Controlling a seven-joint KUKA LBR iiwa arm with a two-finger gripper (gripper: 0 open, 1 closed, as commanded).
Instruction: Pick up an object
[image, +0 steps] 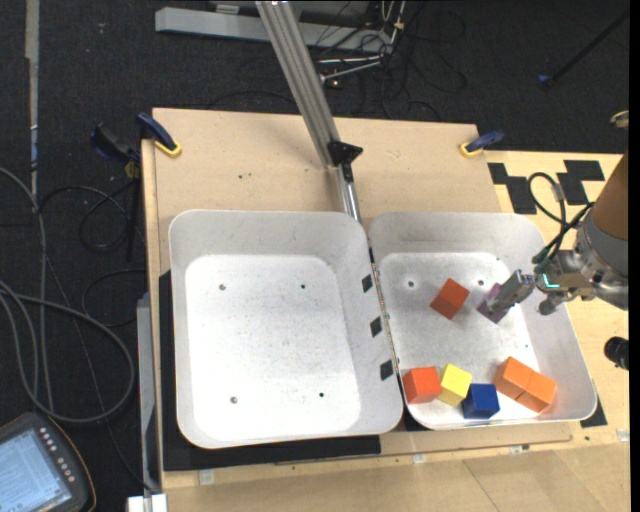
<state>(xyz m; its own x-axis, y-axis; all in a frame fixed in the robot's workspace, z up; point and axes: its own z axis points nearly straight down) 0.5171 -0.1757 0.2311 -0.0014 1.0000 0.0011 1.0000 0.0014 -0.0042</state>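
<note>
Overhead, reaching in from the right over the right bin (575, 350): grey arm (610, 235) with the gripper (497, 300) low above the bin floor. Fingers apparently closed on a small purple block (493, 305), seen between the tips. Just beside the gripper to its left, an orange cube (450, 298), tilted, apart from the purple block. Below the gripper, near the bin's front wall, a larger orange block (525, 383). Further left along that same wall, a row of three touching cubes: blue cube (481, 400), yellow cube (455, 383), small orange cube (422, 384). Well left of the gripper, the left bin (185, 300).
</note>
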